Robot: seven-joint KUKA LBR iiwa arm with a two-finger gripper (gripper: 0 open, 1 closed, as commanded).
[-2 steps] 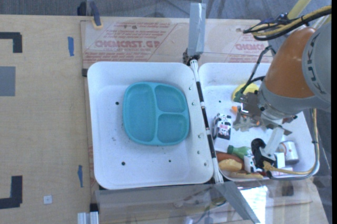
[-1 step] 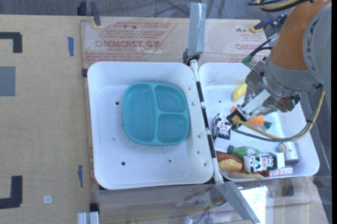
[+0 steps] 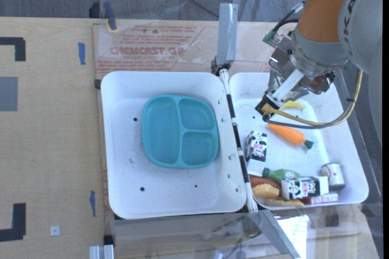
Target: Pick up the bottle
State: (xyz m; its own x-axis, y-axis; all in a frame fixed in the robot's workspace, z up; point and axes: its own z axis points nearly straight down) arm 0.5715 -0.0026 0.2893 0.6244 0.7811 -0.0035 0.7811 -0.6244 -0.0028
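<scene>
Pincer (image 3: 315,83) well apart from bottle (image 3: 296,184)

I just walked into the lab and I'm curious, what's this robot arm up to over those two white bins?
The grey and orange arm hangs over the far end of the right bin, above a carrot. The bottle it is meant to pick up, green with a cow-patterned label, lies on its side at that bin's near end, untouched. A teal divided plate sits in the left bin.
</scene>
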